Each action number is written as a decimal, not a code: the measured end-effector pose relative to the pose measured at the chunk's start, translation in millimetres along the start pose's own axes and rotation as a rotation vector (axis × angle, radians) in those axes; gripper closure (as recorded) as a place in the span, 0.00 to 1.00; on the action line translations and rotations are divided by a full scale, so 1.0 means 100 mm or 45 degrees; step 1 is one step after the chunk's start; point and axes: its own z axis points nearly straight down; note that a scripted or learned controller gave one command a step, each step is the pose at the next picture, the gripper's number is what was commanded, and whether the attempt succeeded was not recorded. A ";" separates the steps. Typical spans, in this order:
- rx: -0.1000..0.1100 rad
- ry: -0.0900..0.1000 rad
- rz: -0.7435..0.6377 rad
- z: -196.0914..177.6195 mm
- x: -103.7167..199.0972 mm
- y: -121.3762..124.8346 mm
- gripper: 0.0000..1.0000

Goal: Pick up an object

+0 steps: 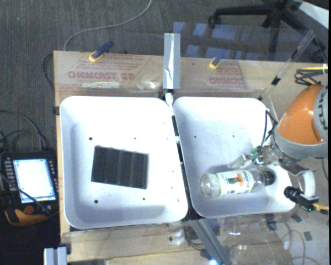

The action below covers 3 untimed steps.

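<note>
Lying on its side near the front wall of the right bin (220, 115), a clear plastic bottle (234, 183) was the closest thing to the camera. It had a white label with a bit of orange and green on it, and its dark cap end pointed toward the arm. The bottle sat just beside the gripper (259, 158), a little below it and to its left in the picture — very close, maybe touching at the cap end, but that was hard to see. Whether the gripper was spread or pressed together could not be told, because the tip was small and blurry. No object could be seen between its parts.

Behind the gripper, to the right, was the arm's big orange band (298, 123) and its grey wrist. Far off to the gripper's left sat the left bin (71, 120), touching the right bin along the middle. A flat dark rectangle (120, 167) lay on that bin's floor — well apart from the gripper. Even farther left, off the bench, a small screen (33, 179) glowed white on the grey carpet.
</note>
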 end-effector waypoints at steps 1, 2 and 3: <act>-0.009 0.001 -0.002 -0.11 0.01 0.03 1.00; -0.015 0.010 0.244 -0.02 -0.07 -0.24 1.00; -0.017 0.011 0.239 -0.11 -0.05 -0.22 1.00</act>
